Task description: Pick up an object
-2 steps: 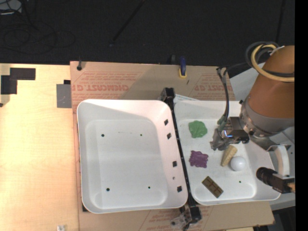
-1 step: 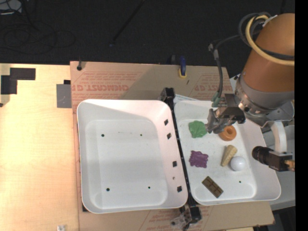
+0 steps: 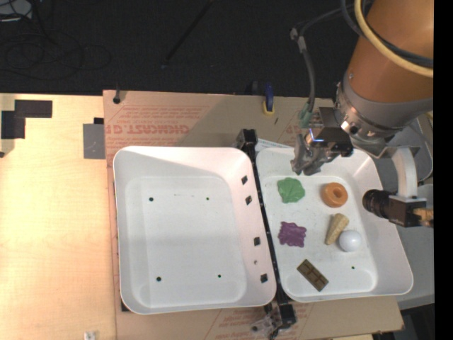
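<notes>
Two shallow white plastic bins sit side by side on the pale wooden counter [image 3: 49, 246], over a sheet of brown cardboard [image 3: 184, 122]. The left bin [image 3: 134, 190] shows its bare floor with a few small dark holes. The right bin [image 3: 386, 278] holds six small things: a green crumpled lump [image 3: 290, 190] towards its upper left, a round orange ring like a doughnut [image 3: 335, 194] to the right of that, a purple ragged-edged piece [image 3: 292, 234] below the green one, a tan cone-shaped piece [image 3: 336, 228] just touching a white ball [image 3: 349, 241] at its lower end, and a flat dark brown rectangular bar [image 3: 312, 274] nearest the front edge. The grey arm with its orange band [image 3: 393, 30] comes in from the upper right, and its dark gripper [image 3: 307, 163] hangs over the back part of the right bin, just above and a little right of the green lump, apart from it. Nothing is visible between its fingers; whether they are spread or closed cannot be told from this angle.
</notes>
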Robot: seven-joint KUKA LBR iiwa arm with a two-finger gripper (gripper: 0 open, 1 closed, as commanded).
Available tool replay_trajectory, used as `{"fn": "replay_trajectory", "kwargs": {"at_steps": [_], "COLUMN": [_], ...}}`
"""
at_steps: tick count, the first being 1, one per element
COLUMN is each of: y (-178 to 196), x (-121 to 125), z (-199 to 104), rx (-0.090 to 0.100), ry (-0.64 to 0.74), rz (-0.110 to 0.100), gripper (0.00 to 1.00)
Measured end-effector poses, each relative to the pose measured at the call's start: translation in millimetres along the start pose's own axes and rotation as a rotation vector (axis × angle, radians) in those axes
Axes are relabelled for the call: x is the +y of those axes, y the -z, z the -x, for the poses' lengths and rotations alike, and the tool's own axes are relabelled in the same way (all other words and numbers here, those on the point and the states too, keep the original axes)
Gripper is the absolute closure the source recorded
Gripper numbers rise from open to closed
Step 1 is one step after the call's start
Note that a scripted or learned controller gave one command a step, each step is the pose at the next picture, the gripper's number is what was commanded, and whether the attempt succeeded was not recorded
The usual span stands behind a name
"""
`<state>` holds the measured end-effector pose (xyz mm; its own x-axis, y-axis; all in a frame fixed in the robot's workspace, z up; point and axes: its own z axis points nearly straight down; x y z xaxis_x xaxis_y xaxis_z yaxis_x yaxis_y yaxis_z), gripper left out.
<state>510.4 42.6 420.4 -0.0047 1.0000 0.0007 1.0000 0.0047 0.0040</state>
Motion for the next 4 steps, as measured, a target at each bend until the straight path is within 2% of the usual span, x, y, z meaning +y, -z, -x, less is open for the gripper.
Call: {"fn": "replay_trajectory", "kwargs": {"at_steps": [1,2,3,4], "y": [-154.2,-57.8,-115.9,-24.2], "x": [9.1,48.4,16.9,24.1], "z": [2.2,4.9,22.4,-27.0], "rx": [-0.003,-0.001,-0.001,0.001], "ry": [-0.006,-0.004,-0.007,0.001], "rz": [-0.023,0.004,-0.014,0.002], "gripper": [1.0,1.0,1.0,1.0]}}
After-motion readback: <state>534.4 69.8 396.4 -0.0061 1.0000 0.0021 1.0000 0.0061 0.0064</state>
